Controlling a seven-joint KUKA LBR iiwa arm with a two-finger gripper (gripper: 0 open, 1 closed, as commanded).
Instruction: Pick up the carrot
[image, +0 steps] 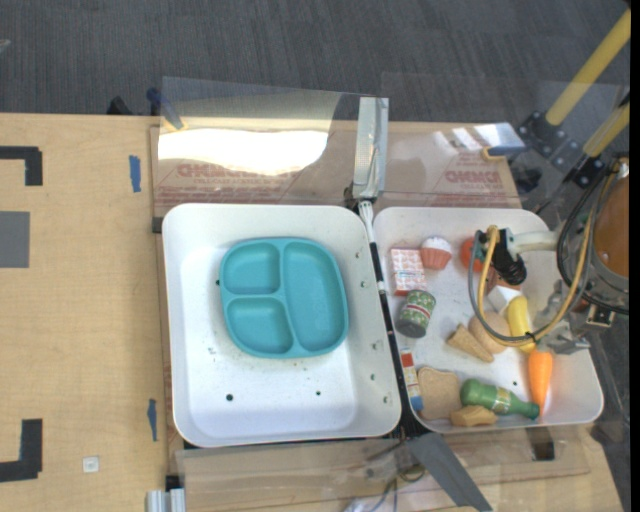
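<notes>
Camera view: left bin (190, 300) held teal divided plate (283, 297). Right bin (580, 400) held toy food: carrot (540, 374) near right wall, green bottle (497, 399), can (415, 312), cupcake (436, 252). Gripper (572, 338) sat just above carrot; grip state unreadable.

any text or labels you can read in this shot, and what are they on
Nothing reads clearly.
Red print on the clear panels behind the bins: reversed and washed out by glare, unreadable.
Red and white packet in the right bin: print too small.
Small can beside it: label too blurred.
</notes>
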